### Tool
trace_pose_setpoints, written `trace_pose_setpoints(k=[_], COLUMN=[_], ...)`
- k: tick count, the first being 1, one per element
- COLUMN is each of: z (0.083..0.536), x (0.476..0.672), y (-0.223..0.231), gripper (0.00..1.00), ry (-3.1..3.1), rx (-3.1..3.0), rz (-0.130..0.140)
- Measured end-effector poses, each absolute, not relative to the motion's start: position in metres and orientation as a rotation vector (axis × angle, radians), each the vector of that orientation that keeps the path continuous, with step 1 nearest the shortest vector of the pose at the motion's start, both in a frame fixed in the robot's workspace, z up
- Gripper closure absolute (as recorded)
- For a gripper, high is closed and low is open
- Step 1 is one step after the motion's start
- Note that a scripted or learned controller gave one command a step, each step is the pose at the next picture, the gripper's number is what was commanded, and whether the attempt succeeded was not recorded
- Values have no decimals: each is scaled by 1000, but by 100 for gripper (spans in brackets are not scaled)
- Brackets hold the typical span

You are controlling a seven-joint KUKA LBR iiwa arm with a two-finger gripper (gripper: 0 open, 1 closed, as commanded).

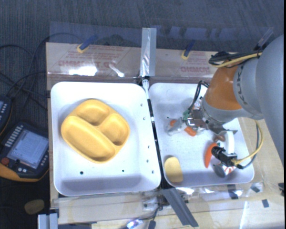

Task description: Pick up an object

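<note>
My gripper reaches down into the middle of the right bin, below the orange band of the wrist. A small orange piece lies right at its tip; whether it touches is unclear. Just left of it sits a small orange-and-grey object. Against the bin's front wall lies a flat yellow piece. An orange carrot-like object lies toward the front right, with a grey rounded object beyond it in the corner. The arm hides the right side of this bin.
The left bin holds a large yellow sectioned dish. A thin divider wall separates the bins. Tablets and cables lie on the floor at the far left.
</note>
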State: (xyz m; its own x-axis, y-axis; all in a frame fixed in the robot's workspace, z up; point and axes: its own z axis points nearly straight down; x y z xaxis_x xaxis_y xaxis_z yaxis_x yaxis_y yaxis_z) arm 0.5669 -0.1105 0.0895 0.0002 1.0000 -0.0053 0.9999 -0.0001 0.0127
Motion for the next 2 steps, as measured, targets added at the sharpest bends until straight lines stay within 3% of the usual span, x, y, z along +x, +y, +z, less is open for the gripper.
trace_pose_setpoints(k=[1,2], z=[100,236], x=[568,639], y=[-110,-100], gripper=[100,100], ry=[2213,2222], rx=[2214,2218], rz=[14,-6])
